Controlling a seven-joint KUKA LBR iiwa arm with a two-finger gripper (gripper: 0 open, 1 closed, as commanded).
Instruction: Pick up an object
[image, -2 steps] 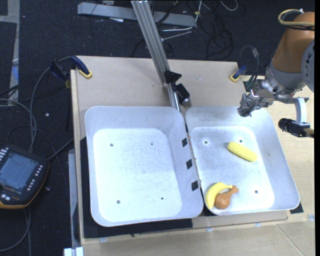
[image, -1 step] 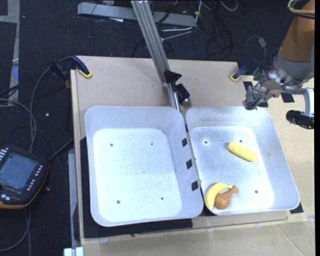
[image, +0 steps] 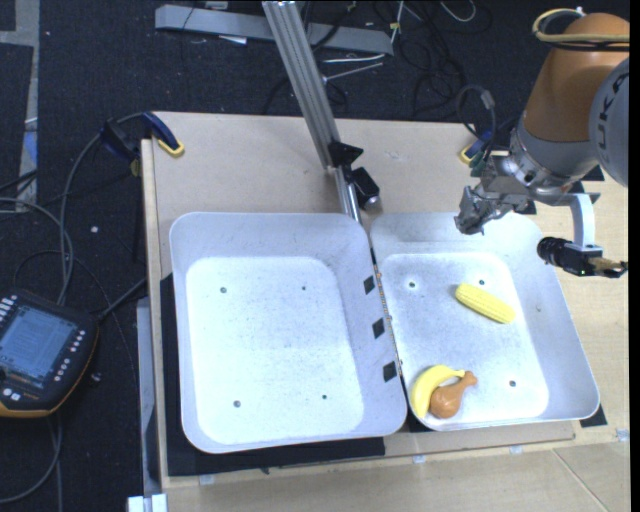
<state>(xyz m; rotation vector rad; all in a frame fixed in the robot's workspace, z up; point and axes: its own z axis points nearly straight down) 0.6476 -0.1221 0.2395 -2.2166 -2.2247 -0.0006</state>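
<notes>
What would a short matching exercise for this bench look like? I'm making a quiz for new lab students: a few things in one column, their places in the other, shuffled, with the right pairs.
Things:
1. corn cob
2. banana
3. gripper
4. handheld control pad

Places:
A. on the floor, off the bench's left side
B. above the far rim of the right bin
C. middle of the right bin
D. near corner of the right bin, beside the left bin, touching an orange drumstick-shaped toy

Pairs: 1-C, 2-D, 3-B, 4-A
</notes>
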